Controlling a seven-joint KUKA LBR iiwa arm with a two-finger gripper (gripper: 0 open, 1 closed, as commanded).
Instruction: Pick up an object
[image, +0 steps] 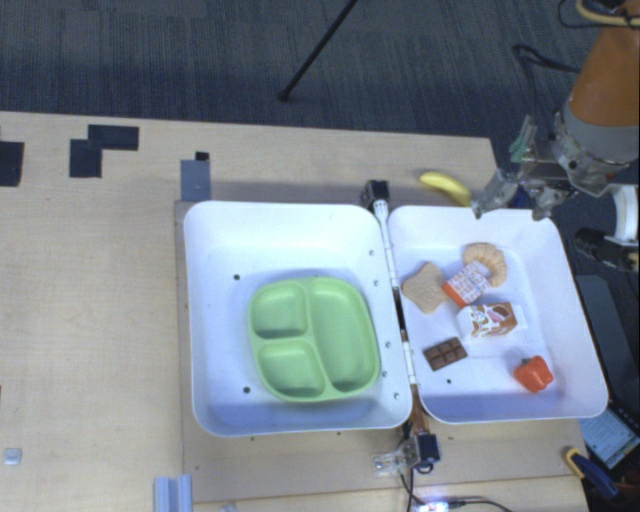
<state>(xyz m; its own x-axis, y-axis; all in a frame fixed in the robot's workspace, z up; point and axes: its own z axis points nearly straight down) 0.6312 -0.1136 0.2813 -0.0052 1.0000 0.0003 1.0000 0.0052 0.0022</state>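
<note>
The right bin (578, 335) holds several small items: a croissant (487, 260), a slice of toast (425, 288), an orange-red packet (464, 286), a white printed carton (487, 320), a chocolate bar (445, 353) and a red-orange pepper (534, 373). My gripper (516, 203) hangs over the bin's far rim, above and behind the croissant. Its two fingers stand apart, open, with nothing between them.
A green divided plate (313, 338) lies in the left bin (212, 300). A yellow banana (445, 186) rests on the bench just behind the right bin, left of the gripper. A black clamp (376, 192) sits where the bins meet at the back.
</note>
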